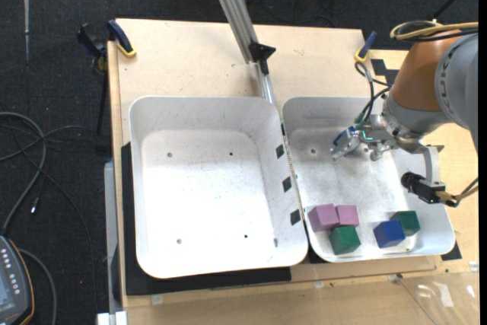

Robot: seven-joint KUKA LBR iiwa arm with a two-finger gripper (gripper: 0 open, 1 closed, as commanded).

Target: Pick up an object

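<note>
Currently we had the gripper (346,142) hovering over the far half of the right bin (304,114), near its middle — too small and blurred for us to tell the state of the claw. Nothing was visibly held. Targets sat along the near edge: two pink blocks (332,215) touching each other, a green block (345,239) just beside them, then a blue block (389,233) and a second green block (409,221) by the near-right corner. We judged the blue one easier — a gap to its left — so descend straight, centred, clear of the rim.
</note>
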